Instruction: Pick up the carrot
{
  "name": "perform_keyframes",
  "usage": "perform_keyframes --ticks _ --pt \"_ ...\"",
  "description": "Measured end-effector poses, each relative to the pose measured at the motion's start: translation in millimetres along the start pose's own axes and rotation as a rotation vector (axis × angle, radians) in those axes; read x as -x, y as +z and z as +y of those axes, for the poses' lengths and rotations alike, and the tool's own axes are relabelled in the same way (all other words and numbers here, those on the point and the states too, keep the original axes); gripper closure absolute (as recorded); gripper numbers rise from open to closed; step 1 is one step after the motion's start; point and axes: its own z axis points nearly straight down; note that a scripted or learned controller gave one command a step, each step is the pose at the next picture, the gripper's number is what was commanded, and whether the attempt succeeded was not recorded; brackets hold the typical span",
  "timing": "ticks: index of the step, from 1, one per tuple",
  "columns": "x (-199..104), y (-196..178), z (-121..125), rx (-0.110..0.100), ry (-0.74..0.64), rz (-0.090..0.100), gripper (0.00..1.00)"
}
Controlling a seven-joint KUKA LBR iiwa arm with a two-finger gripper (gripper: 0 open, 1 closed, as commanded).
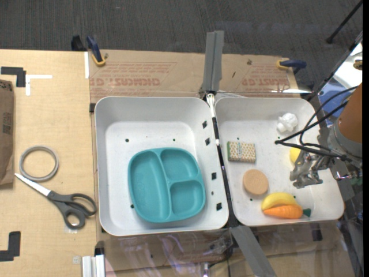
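Cardboard-covered bench point(52, 126) on dark carpet; reversed, unreadable print on cardboard at 12 o'clock. Carrot point(283, 212) at right bin's point(323, 212) 6 o'clock. Gripper point(305, 175): finger state indeterminable.

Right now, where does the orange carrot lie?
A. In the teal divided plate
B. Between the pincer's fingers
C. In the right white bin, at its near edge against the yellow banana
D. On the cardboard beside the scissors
C: the orange carrot lies at the near edge of the right white bin, touching the yellow banana.
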Motion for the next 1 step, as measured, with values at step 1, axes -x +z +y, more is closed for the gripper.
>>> perform_keyframes --ticks 1 --pt "-0.6 -30.2 38.4 0.001 -0.004 0.001 1.0"
